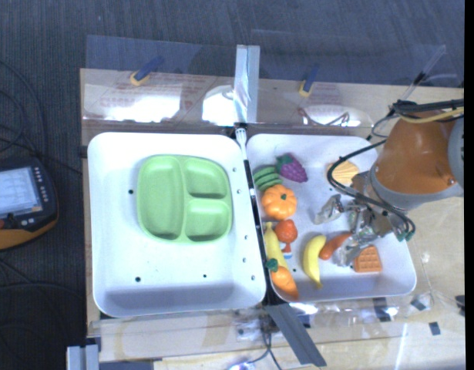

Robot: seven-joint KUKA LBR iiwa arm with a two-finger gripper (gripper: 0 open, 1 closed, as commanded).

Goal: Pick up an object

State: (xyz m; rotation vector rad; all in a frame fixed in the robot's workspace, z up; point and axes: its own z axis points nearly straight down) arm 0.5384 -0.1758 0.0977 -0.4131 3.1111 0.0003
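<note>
1. Camera view, near edge of the right-hand shallow white bin: a small orange plastic carrot with a green top lies against the divider wall, with a yellow plastic banana just right of it and a square tan waffle-patterned toy cracker further right.
2. Gripper is low inside the right bin, between the banana and the cracker. The metal finger parts overlap a small red-orange piece in this view; I cannot tell whether the fingers are parted or closed, nor whether anything sits between them. No grasp is confirmed.
3. Task's object: any toy qualifies. Nearest candidates are the red-orange piece, the banana and the cracker, all close to the fingertips and still on the bin floor as far as I can judge.
4. Risk A: crowding. The three items lie so close together that a closing stroke may catch two at once or nudge one away, giving a weak pinch.
5. Risk B: the curved, smooth banana is likely to roll or squirt out of a two-finger pinch.
6. Risk C: the thin cracker lies flat, so the fingers may scrape the floor and close above it.
7. Further back in the same bin: an orange toy pumpkin, a purple grape cluster, a green ribbed vegetable and a round tan cracker partly under the black cable. The cable could drag that piece during a lift.
8. Left white bin holds a green three-compartment plastic tray, well apart from the gripper; I judge no hazard there.
</note>
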